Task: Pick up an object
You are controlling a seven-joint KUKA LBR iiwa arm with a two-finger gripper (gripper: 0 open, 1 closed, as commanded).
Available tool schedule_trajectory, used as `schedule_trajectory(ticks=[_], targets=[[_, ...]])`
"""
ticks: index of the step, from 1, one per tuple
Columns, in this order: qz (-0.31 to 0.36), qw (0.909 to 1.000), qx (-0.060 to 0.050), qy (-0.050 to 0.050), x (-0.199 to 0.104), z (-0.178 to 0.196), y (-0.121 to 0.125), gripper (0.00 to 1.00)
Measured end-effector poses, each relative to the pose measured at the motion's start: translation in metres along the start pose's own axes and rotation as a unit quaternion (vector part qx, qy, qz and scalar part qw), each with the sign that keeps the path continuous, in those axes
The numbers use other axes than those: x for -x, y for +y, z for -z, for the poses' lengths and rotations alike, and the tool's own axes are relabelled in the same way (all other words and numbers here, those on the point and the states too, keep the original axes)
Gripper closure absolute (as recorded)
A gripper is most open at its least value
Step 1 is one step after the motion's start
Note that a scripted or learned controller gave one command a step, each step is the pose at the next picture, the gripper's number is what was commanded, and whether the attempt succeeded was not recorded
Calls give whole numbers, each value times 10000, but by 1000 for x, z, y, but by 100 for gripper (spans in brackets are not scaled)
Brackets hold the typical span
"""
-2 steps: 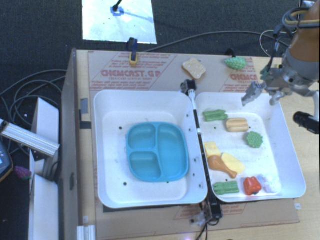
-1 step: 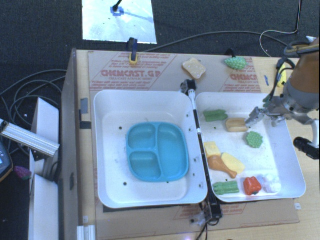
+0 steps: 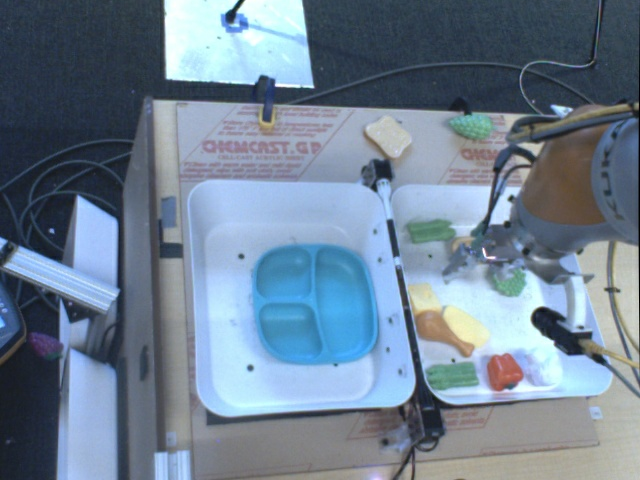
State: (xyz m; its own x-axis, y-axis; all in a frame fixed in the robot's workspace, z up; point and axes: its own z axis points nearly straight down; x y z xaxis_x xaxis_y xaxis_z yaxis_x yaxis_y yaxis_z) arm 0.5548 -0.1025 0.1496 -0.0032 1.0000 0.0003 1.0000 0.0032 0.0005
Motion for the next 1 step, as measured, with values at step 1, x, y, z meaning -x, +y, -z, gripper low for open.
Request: schedule_trajectory(ticks=[1], targets=[[-12, 10000, 11, -9, 41, 21, 9, 0]])
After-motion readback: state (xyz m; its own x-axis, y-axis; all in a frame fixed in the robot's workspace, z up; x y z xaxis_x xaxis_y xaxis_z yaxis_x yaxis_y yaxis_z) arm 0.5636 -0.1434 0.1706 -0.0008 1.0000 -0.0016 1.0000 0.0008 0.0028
